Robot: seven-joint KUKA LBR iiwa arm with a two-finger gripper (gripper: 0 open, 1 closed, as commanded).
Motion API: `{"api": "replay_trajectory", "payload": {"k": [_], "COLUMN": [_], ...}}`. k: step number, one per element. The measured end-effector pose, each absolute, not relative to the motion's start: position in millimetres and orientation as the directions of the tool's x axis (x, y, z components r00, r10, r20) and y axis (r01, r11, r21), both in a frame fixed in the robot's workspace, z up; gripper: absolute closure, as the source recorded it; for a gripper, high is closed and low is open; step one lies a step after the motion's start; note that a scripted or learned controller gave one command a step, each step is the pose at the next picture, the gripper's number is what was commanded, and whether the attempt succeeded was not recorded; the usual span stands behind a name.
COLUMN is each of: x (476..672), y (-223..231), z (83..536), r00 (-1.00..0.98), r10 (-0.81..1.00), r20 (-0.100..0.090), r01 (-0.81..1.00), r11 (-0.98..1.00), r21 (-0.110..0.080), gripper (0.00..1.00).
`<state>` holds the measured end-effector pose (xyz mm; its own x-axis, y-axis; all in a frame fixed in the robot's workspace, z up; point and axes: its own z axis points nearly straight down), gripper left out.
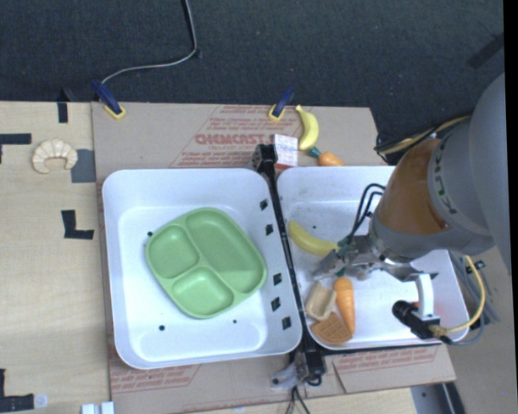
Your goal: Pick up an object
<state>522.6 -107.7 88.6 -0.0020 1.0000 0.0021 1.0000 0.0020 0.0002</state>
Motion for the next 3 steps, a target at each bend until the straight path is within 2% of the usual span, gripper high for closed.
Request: {"api": "replay_trajectory", "payload": {"k": [1,2,3], "x": [486.5,486.8,549.8], "y": [-101,-102,2], "z": [86,96,184], "r00": [0.0,0.0,-0.003], "r10": [1.0,1.0,1.0], "r20": [-0.003,-0.004,0.002], "r01": [1.0,1.0,1.0], "r11": [0.0,0.0,0.003], "r21": [0.007,0.008,0.0], "gripper": [0.0,1.0,1.0]}}
